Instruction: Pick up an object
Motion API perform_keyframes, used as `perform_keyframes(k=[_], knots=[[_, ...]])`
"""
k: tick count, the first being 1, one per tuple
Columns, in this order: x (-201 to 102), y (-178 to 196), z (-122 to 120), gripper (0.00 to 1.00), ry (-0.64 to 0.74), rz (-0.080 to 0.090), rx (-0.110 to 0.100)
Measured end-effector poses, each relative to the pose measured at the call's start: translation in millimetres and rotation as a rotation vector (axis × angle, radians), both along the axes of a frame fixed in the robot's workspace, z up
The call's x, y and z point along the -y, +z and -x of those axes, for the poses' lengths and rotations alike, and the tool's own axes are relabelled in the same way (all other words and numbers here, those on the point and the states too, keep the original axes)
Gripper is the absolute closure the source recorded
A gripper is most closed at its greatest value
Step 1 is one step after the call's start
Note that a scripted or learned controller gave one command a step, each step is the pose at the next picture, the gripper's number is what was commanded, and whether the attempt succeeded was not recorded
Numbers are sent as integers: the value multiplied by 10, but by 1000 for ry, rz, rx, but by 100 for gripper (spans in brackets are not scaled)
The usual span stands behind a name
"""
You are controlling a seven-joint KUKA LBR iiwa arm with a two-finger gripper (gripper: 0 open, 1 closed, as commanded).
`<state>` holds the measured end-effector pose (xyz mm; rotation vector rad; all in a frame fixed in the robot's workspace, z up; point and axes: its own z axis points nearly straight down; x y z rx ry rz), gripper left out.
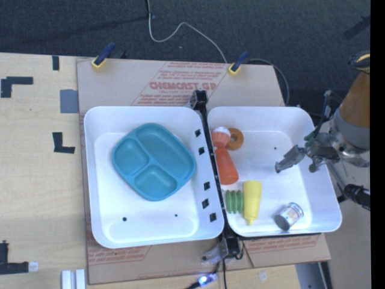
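The bench [36, 179] is pale wood, with a cardboard sheet [180, 86] lying on it under two white bins.

The left bin [99, 221] holds one thing, a blue tray [154, 160] with three compartments, lying flat towards the far side and turned at a slant.

The right bin [274, 122] touches the left bin along a black centre clip strip. Its objects crowd the left wall and the near side, and the middle of its floor is bare.

The arm [355, 110] enters from the right, its orange band at the right edge of the view, its grey wrist over the right rim of the right bin. It leans in low and points left. The gripper [301, 158] hangs just inside that rim, over bare floor; one dark finger [289, 160] reaches left and another part sits behind it, but whether they stand apart or together cannot be told. Nothing shows between them.

An orange bottle [225, 161] lies along the left wall, its pale cap at the far end. A brown ring [234, 138] lies just beside that cap. A yellow bottle [252, 200] lies near the bottle's base, with a green ridged piece [232, 201] touching its left side. A small silver can [289, 215] lies on its side in the near right corner, well apart from the gripper.
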<state>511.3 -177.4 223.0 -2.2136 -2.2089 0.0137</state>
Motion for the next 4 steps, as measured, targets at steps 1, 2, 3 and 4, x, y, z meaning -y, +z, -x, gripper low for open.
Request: perform_keyframes(k=[1, 2, 3, 4], knots=[[-4, 51, -24, 0, 4, 2, 10], [-55, -423, -11, 0, 4, 1, 5], [-79, -1056, -45, 0, 1, 1, 13], [-47, -1140, -105, 0, 1, 12, 35]])
